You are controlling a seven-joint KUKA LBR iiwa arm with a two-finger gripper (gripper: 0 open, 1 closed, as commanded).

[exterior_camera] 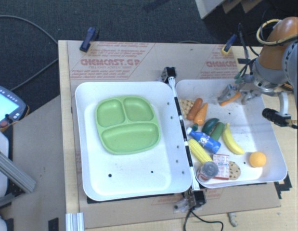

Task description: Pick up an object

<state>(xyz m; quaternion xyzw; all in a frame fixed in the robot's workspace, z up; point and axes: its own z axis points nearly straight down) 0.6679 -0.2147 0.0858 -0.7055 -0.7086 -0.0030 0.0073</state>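
1. While the arm [278,47] reaches in from the right, the gripper [237,94] sits over the far part of the right bin [271,148], fingers closed on a small orange piece [227,100]. The piece sticks out to the left between the fingertips, so this reads as a real grasp.
2. The held piece lies tilted and seems clear of the bin floor, well apart from the pile. My guess is the pick is done or nearly so.
3. The other items are crowded against the divider side: two carrots [198,110], a green pepper [211,127], a blue bottle [204,141], corn [199,150], a banana [231,139], a can [208,169], and an orange ball [257,159] near the front.
4. The left bin [91,177] carries a green divided tray [127,124], the likely drop spot.
5. Risk: the grip is on one end of the piece, so it could pivot or slip.
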